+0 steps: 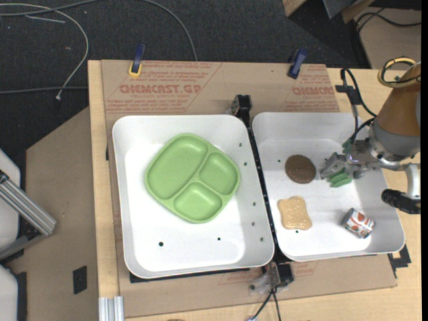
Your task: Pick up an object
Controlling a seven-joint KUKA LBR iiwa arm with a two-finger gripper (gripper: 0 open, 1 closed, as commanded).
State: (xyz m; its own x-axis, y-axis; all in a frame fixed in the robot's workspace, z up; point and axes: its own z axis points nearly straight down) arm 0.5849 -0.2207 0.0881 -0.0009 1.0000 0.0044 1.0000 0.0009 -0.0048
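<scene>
So nearest the front edge of the bench, the right bin (381, 245) has a small crumpled can (359, 223) with red and white print lying on its side in the front right corner. A bit left of it sits a tan, bumpy biscuit-shaped piece (295, 213), flat on the bin floor. Behind that is a round brown disc (300, 168), looks like a cookie. Just right of the disc the gripper (339, 170) is down in the bin with a small green object (341, 178) right at its tips, partly covered by the metal. Honestly can't tell how the fingers are set.

Left bin (134, 246) holds a light green plastic divided plate (192, 177), three compartments, smooth, turned at an angle near the middle.
</scene>
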